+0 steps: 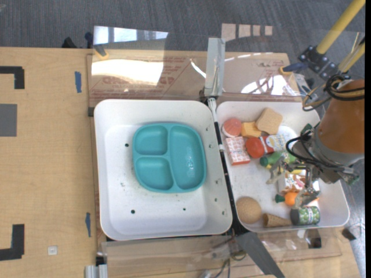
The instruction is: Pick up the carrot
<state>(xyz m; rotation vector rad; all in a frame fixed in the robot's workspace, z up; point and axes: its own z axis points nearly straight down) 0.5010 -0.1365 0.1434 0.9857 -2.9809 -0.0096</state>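
Crowding the carrot [290, 198]: a green can [305, 215], cone [276, 219], and brown ball [248, 209].

Left white bin [110, 155]: teal divided plate [170, 157]. Right white bin [339, 210]: orange carrot [290, 198], tan cracker [269, 120], red tomato [255, 147], pink disc [232, 127], brown cone [276, 219] (near edge).
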